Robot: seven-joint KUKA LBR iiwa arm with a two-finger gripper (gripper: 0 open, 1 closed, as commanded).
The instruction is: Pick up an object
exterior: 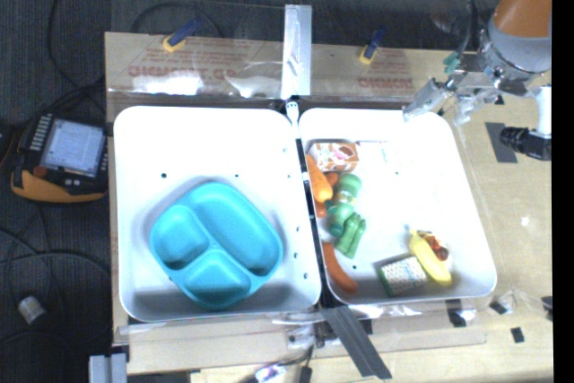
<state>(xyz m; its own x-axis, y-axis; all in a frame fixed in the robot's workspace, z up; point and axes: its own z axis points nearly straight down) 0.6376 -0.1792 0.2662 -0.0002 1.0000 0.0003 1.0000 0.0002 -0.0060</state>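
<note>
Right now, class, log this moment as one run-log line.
two-finger gripper: above right white bin's far rim, holding nothing | yellow toy banana: in bin

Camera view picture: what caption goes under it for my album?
Robot gripper hovers above the right bin of toy food; blue tray sits left.

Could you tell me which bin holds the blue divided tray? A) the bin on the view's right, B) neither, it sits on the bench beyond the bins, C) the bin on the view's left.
C: the blue divided tray lies inside the left bin, while the right bin holds the toy foods.
</note>
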